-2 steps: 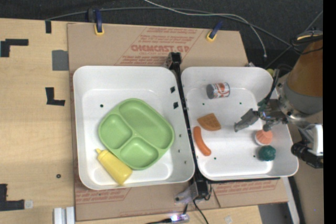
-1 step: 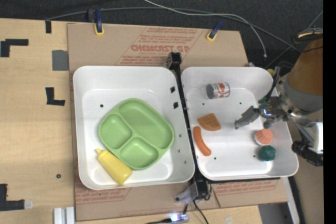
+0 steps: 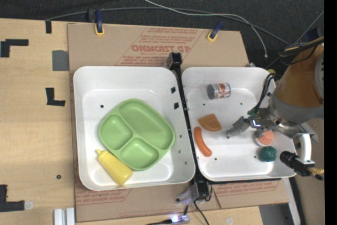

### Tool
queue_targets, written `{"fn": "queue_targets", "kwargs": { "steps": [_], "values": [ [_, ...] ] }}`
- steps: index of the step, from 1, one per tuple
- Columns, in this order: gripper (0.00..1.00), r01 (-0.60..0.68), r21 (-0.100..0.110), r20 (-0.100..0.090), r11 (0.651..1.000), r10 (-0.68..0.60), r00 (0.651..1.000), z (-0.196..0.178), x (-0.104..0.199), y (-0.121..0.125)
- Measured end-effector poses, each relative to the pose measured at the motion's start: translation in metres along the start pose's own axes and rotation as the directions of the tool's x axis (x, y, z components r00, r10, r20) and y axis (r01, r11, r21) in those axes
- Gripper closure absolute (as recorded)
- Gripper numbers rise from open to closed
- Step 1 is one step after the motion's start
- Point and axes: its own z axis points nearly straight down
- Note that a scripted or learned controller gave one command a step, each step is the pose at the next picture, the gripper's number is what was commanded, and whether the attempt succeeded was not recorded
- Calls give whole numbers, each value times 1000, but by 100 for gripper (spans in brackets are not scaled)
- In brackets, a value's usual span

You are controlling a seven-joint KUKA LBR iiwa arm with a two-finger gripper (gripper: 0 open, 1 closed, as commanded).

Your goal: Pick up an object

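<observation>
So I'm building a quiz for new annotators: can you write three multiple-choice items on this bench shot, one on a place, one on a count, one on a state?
1. Where does the yellow plastic squeeze bottle lie?
A. left white bin, by the green divided plate
B. right white bin
C. on the cardboard

2. How many compartments has the green plate?
A. two
B. three
C. five

3. How does the small grey can with a red label rest?
A. upright
B. on its side
C. under the orange sausage

Answers:
1 A, it lies at the plate's lower left edge in the left bin.
2 B, ridges split the plate into three wells.
3 B, its round end faces sideways, apart from the sausage.
</observation>
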Motion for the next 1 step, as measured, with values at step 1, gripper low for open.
{"fn": "queue_targets", "kwargs": {
  "steps": [1],
  "values": [
    [0,-1,0,0,1000,1,1000,47,-5,-6]
  ]
}}
